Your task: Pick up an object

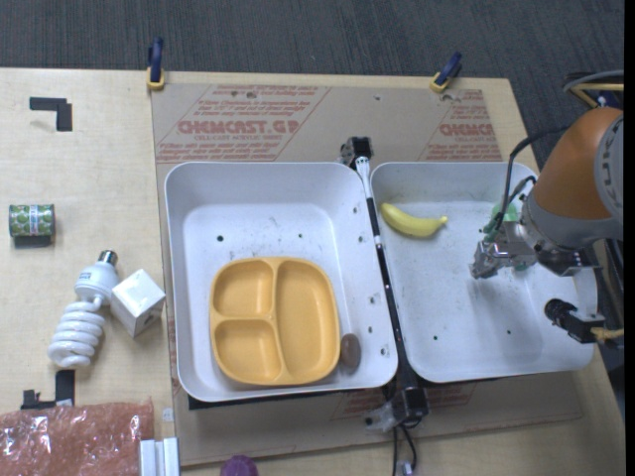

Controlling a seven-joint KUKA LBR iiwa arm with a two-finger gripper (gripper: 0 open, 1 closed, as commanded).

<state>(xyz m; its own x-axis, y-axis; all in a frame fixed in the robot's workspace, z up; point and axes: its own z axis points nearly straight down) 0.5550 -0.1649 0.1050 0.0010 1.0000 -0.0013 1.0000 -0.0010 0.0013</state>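
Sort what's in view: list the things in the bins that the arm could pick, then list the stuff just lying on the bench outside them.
In the bins:
banana, right bin, near the tool
yellow divided plate, left bin
small brown object beside the plate

Lying about:
spiral light bulb
white cube
green can
pink bag

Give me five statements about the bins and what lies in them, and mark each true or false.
1. The banana lies in the right bin. True.
2. The yellow divided plate has three compartments. True.
3. The plate sits in the right bin. False: it sits in the left bin.
4. The gripper holds the banana. False: the banana lies apart from it.
5. The light bulb lies inside a bin. False: it lies on the bench, left of both bins.
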